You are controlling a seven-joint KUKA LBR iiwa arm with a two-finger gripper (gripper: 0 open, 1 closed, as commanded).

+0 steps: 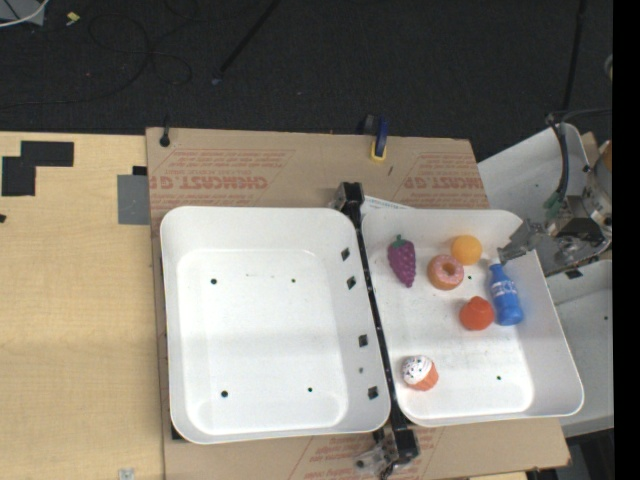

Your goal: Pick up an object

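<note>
A: How far along is the pick?

B: Barely begun, by my reading. The gripper (540, 236) sits at the three o'clock rim of the right bin (545, 408), and nothing shows between its fingers. Whether they are spread or pressed together I cannot tell; that part is too small and cluttered.

A: What could it take?

B: Everything lies in the right bin. The bottle (504, 294), blue, is nearest, at about three o'clock of the bin floor, touching the tomato (476, 314) at its seven o'clock side. The orange (465, 248) is at one o'clock, with the donut (445, 272) just beside it toward seven. The grapes (402, 261) lie at eleven o'clock, near the divider. The cupcake (420, 373) rests alone at six o'clock, well apart from the others.

A: And the left bin (190, 408)?

B: Just its white floor with a few dark dots.

A: So what is left?

B: All of it: choose one, come down over it, close, lift. I'd judge the bottle the likeliest target, though the tomato against it could get in the way.
</note>
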